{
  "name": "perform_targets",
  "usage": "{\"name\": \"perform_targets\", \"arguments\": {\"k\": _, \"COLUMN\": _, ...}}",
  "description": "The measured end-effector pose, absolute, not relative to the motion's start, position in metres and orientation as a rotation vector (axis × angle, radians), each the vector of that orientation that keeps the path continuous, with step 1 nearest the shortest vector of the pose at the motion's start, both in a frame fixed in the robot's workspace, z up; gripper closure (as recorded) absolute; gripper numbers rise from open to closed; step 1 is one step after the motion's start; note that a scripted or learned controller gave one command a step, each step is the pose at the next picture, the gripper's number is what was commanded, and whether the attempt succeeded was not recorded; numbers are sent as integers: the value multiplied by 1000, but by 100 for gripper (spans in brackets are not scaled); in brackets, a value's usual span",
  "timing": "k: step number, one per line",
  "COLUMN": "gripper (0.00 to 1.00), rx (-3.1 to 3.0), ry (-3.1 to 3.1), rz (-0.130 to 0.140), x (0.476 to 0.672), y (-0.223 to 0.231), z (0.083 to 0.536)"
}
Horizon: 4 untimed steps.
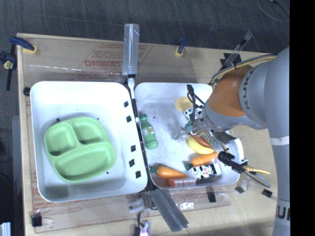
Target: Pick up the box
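The box point(206, 171), small and white with dark print, lies near the front wall of the right bin point(162, 95), between an orange carrot point(204, 158) and the bin's front right corner. My gripper point(189, 126) is lowered into the middle of that bin, behind the box and just left of a yellow banana point(198, 143). It is blurred and partly covered by the wrist. The orange band point(227, 98) of the arm sits above it to the right.
A green bottle point(147, 132) lies along the right bin's left wall. A second carrot point(170, 171) and a red tube point(181, 183) rest at the front. A pale yellow piece point(183, 103) sits at the back. The left bin point(37, 132) holds a green divided plate point(78, 148).
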<state>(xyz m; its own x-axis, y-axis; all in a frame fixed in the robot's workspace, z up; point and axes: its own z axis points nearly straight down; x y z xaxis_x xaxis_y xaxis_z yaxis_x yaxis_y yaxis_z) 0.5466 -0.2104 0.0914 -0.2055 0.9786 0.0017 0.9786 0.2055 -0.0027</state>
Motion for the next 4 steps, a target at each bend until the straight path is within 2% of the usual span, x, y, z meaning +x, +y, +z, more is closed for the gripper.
{"name": "perform_targets", "arguments": {"k": 1, "gripper": 100, "rx": -1973, "ry": -2441, "rz": 2, "x": 547, "y": -210, "z": 102}}
{"name": "perform_targets", "arguments": {"k": 2, "gripper": 100, "rx": -1414, "ry": -2802, "rz": 0, "x": 523, "y": -210, "z": 92}}
{"name": "perform_targets", "arguments": {"k": 3, "gripper": 100, "rx": -935, "ry": -2998, "rz": -1, "x": 478, "y": -209, "z": 92}}
{"name": "perform_targets", "arguments": {"k": 4, "gripper": 100, "rx": -123, "ry": -3142, "rz": 0, "x": 478, "y": -209, "z": 92}}
